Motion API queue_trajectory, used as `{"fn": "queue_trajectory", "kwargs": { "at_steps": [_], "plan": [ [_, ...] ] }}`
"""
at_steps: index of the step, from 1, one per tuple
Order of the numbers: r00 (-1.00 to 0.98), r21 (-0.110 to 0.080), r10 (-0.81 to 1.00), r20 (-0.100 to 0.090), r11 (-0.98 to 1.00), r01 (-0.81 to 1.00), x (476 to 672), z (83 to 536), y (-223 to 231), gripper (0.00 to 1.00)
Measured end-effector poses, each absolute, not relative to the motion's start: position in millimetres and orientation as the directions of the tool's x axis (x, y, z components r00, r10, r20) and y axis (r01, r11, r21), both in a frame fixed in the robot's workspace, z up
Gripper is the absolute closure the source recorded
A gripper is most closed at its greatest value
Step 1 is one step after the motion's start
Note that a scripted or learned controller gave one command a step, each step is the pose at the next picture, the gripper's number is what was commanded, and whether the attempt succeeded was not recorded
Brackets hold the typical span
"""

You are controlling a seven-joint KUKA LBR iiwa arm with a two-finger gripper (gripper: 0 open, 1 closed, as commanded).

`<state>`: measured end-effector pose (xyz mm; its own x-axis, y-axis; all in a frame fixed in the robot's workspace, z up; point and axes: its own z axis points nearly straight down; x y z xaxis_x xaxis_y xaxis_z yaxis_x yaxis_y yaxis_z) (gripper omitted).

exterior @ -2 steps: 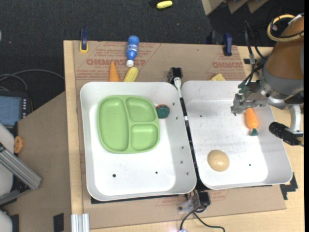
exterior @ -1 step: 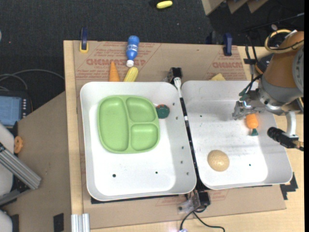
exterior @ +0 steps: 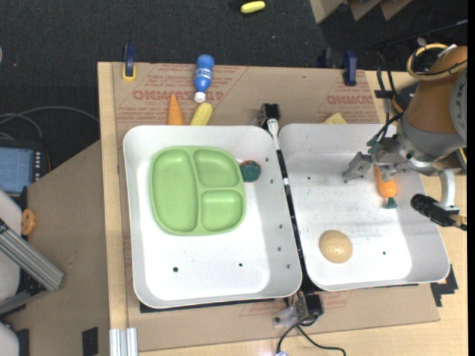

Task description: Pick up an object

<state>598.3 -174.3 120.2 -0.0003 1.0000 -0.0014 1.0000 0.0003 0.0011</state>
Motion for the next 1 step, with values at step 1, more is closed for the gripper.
{"fn": "queue_trajectory", "kwargs": {
  "at_steps": [1],
  "plan": [
    [-0.009, 0.014, 1.000, 0.006, 0.009, 1.000, 598.5, 99.5, -207.8, 0.00]
  ]
}}
